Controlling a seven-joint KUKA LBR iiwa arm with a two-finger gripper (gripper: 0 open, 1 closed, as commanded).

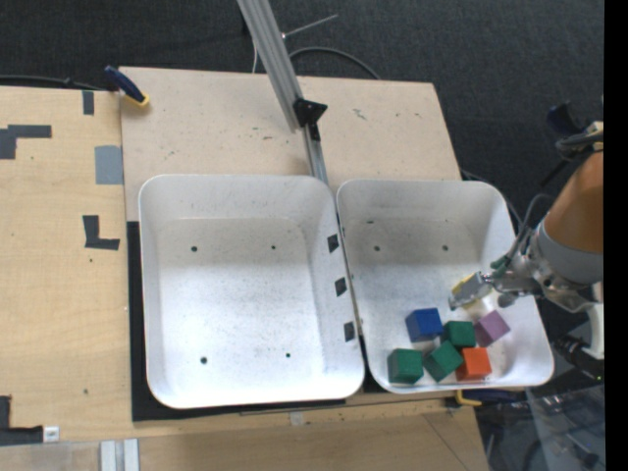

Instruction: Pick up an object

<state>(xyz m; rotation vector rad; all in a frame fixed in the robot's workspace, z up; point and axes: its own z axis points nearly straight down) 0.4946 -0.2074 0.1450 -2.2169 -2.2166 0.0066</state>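
Several small blocks lie in the near right corner of the right bin: a blue block, three green blocks, an orange block and a purple block. My gripper hangs at the bin's right side, just above and slightly left of the purple block. Its metal tip points left and down toward the cluster. I see no block between its fingers.
The left bin sits beside the right one, with a raised divider rim between them. A slanted metal rail crosses the back of the bench. A blue and yellow tool lies at the far left.
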